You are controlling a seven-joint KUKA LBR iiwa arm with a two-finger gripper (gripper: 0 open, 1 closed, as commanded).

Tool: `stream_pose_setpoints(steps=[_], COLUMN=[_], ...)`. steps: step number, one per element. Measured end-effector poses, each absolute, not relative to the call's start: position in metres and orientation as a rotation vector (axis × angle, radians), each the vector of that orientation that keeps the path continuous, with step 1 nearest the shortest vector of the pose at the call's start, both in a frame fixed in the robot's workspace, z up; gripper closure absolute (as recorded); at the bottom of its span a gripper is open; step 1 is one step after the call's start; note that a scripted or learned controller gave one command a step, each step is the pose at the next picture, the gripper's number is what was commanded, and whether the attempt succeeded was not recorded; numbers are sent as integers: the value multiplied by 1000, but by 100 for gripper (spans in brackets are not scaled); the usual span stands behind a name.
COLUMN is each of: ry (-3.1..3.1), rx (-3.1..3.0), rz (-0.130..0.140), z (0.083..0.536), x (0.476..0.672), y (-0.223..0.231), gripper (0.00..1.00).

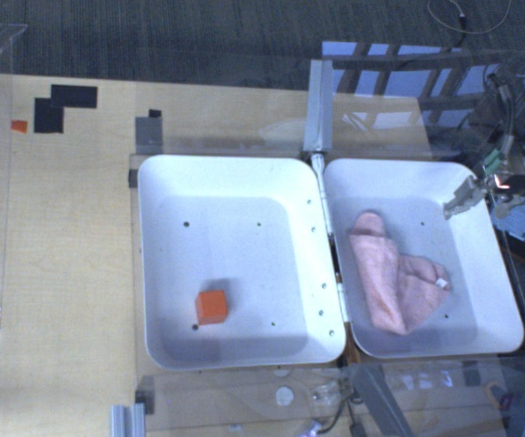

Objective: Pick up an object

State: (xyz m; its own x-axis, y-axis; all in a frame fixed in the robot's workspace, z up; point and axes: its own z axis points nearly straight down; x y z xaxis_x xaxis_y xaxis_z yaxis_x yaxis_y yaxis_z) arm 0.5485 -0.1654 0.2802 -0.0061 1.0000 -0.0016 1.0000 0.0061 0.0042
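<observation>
You have two white bins side by side on the counter. The left bin point(153, 244) carries a small orange block point(212, 307) near its front-left corner, sitting flat on the floor of the bin and apart from every wall. The right bin point(508, 326) carries a crumpled pink cloth point(389, 280) lying along its left half, running from mid-bin toward the front edge, with a small white tag showing on its right fold. The pincer point(462, 198) hangs over the right bin's back-right corner, well apart from the cloth. You cannot tell from here whether it is apart or together. Nothing shows in its grip. Black marks and a small orange square sit at the counter's back-left corner.
</observation>
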Motion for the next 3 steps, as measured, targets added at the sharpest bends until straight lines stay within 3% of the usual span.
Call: stream_pose_setpoints(steps=[1, 2, 3], ry=[2266, 2497, 2636], rx=[2173, 1878, 1675], rz=[3, 15, 15], z=[153, 93, 93], x=[531, 524, 579], y=[-126, -107, -89], gripper=[0, 0, 0])
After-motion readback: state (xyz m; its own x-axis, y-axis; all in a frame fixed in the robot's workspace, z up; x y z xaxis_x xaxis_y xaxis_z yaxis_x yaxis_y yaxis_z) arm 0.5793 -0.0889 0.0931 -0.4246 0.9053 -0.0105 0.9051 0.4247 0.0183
